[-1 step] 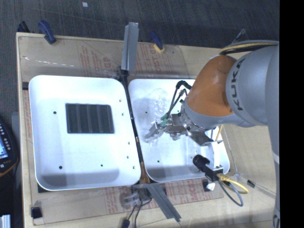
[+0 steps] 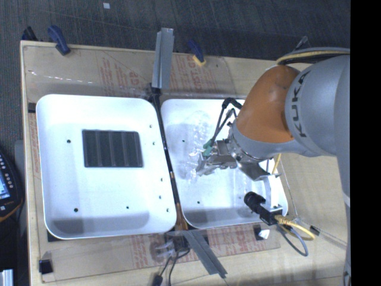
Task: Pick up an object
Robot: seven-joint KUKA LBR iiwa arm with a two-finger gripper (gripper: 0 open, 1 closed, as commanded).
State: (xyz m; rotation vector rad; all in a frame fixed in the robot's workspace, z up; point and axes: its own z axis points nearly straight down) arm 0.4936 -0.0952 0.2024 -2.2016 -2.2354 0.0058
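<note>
In right bin [image 2: 178, 159], near its centre: hand [image 2: 202, 164] lowered over a clear, glassy-looking object [image 2: 196, 137], hard to separate from the white floor. Object lying in the bin's left half, just far of the fingertips; touching or apart, could not tell. Hand state: could not tell, fingers too small and lost in glare. Arm [image 2: 297, 118] reached in from the right, wrist tilted down, presumably to approach the object from above. Left bin [image 2: 53, 159]: one dark ribbed rectangular block [image 2: 112, 148], flat, centre-far, well apart from the hand. Both bins set side by side on the desk [image 2: 89, 70], edges touching. Judged: pick not yet confirmed.
</note>
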